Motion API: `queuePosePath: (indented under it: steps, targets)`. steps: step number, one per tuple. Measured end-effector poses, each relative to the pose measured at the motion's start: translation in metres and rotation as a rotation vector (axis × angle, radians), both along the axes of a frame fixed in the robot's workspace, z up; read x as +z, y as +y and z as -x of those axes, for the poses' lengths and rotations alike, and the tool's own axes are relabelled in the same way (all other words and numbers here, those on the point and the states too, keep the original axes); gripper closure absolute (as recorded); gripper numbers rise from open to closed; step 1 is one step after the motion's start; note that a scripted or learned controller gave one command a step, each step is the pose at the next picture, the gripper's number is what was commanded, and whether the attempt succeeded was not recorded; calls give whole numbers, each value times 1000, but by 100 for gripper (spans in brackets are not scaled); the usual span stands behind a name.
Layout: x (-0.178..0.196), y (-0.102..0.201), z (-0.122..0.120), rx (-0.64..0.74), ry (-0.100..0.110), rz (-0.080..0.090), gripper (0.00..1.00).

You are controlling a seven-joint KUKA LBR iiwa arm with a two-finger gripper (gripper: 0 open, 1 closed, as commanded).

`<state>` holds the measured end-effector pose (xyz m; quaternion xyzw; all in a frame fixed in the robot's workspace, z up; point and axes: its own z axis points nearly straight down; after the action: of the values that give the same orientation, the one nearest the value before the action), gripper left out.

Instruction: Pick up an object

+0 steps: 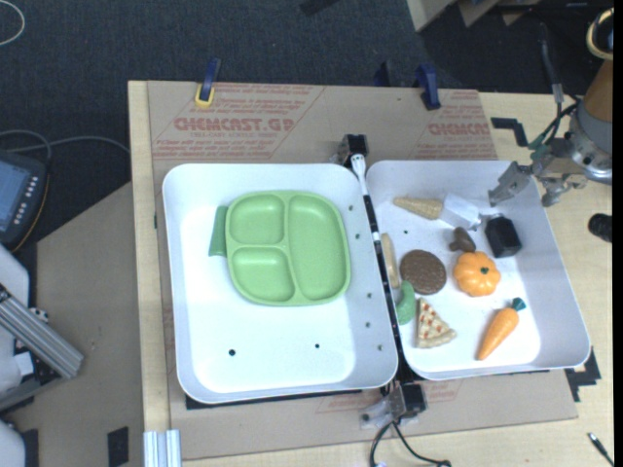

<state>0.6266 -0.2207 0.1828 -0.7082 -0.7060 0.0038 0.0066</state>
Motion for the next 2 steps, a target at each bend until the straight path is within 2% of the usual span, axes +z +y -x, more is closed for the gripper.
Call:
queuePosePath:
  steps: [1, 2]
  targets:
    - [9, 0, -4, 3, -15, 4, 0]
    - [-34, -2, -2, 4, -10, 3, 0]
